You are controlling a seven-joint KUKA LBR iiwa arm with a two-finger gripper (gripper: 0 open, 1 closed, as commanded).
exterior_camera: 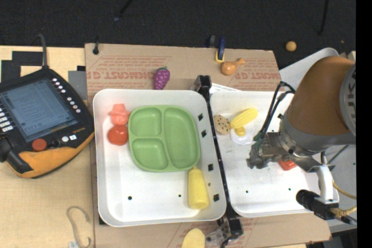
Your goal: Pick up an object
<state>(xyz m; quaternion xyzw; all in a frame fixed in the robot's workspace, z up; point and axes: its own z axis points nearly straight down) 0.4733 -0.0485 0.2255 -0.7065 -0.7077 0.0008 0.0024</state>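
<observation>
The jaws [260, 161] (grip state unclear) hang in the right bin [256, 203], a red object [287, 165] just beside them.

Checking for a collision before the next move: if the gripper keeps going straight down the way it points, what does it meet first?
Most likely the bare floor of the right bin beneath the gripper. A red object lies just beside it, though depth is unclear.

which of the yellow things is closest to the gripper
The yellow corn cob in the right bin, lying up-left of the gripper. The yellow piece in the left bin and the one below the bins are farther.
</observation>
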